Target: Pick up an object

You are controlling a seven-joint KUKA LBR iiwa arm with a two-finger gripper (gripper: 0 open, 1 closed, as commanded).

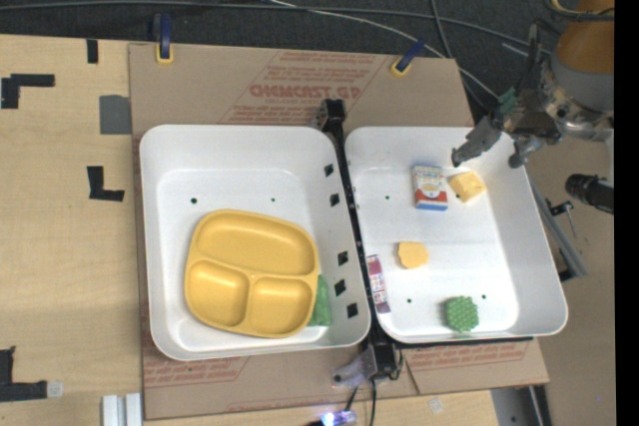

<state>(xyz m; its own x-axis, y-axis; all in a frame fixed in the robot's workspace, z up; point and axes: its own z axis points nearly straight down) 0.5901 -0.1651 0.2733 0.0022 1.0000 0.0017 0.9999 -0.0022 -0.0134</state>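
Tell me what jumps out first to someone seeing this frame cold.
The big yellow divided tray dominates the left bin, with a bit of green at its right edge. The right bin holds small scattered items: a little carton, two yellow pieces and a green ball. The gripper hangs above that bin's far right corner, holding nothing.
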